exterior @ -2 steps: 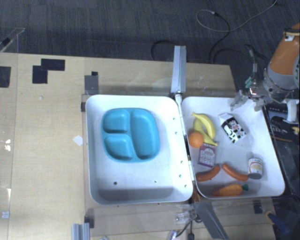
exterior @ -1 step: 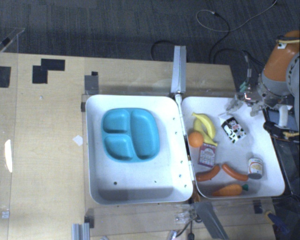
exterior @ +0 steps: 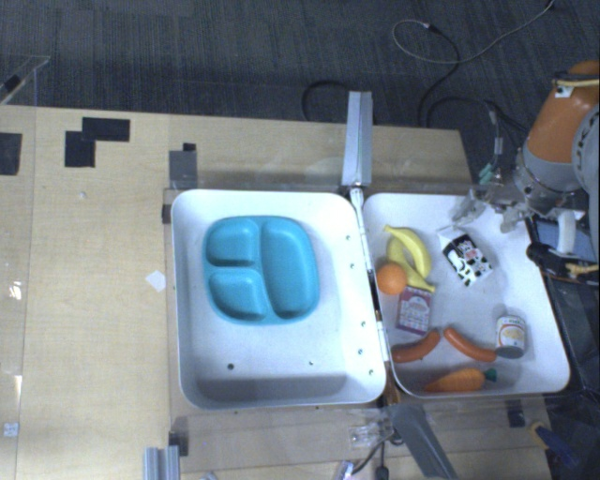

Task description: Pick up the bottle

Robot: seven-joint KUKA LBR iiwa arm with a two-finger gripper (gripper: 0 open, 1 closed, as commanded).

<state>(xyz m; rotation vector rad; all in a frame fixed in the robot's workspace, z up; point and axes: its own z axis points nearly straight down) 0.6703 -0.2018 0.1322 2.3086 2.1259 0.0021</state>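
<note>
Bottle (exterior: 511,335) lies in right bin (exterior: 553,370) beside sausage (exterior: 469,345), claw (exterior: 489,208) apart

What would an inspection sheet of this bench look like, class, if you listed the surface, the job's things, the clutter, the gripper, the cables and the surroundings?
Surface: right bin holds the loose items; left bin holds a blue divided tray.
Job's things: bottle lying near the right bin's right wall, untouched.
Clutter: banana, orange, black-and-white toy, small pink packet, two sausages, carrot.
Gripper: gripper at the right bin's far edge, apart from the bottle.
Cables: thin cable looping on the floor behind the bench.
Surroundings: wooden bench with black tape marks.
</note>
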